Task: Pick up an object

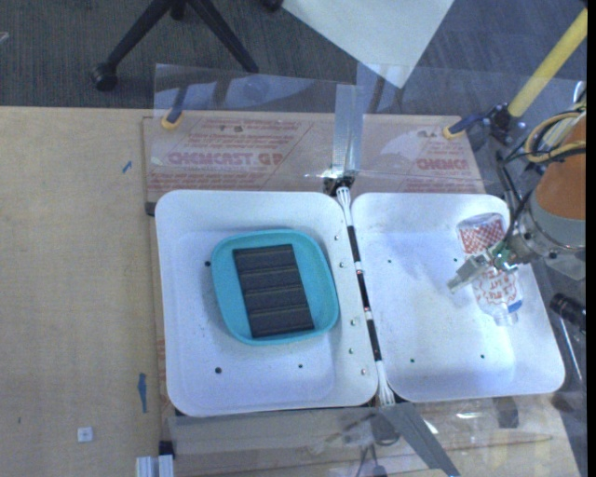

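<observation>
One fixed view, from above and at a slant. Showed a pale wooden bench (74, 279) bearing two shallow white bins, touching along a hinged seam of white ties. Recorded beneath their far edges a brown board with red print (233, 154), overlaid by a clear sheet and held at either corner by a small clamp. Noted blue marks on the bare wood near the left bin (186, 373).

Found in the left bin a teal dish (223, 307), and lying in that dish a dark ribbed block (272, 291).

Placed the task's thing, a clear bottle with a red-and-white patterned label (480, 235), in the right bin (419, 373), lying toward that bin's right wall. Located the gripper (484, 268) directly over the bottle's middle, with the orange-banded arm (566, 191) entering from the right amid dark cables. Could not tell whether the gripper was spread, pressed together or pinching the bottle.

Showed beyond the bench a dark grey floor, the black legs of a wheeled chair base (149, 33), a tilted white sheet (372, 28) and a yellow rod (559, 51).
</observation>
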### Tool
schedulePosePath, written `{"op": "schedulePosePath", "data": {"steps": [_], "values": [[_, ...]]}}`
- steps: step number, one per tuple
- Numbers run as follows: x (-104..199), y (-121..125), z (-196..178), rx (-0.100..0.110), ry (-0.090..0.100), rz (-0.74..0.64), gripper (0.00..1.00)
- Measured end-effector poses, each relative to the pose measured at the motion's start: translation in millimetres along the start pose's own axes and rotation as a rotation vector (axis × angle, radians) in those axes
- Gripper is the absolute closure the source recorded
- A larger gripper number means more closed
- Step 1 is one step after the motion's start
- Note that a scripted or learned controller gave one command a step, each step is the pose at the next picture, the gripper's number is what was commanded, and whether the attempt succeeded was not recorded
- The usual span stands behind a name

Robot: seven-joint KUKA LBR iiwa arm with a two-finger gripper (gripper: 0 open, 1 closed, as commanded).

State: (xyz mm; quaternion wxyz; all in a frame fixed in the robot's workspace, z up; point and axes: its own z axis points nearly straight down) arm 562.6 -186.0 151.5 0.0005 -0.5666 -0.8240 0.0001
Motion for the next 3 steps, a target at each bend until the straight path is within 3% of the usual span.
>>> {"op": "schedulePosePath", "data": {"steps": [1,2,3], "values": [[-35.0,9.7,56.6,-0.006,0.001,0.023,0.0],[-36.2,9.8,46.7,-0.009,-0.001,0.026,1.0],[11.4,50.2,-26.5,-0.003,-0.003,0.256,1.0]]}}
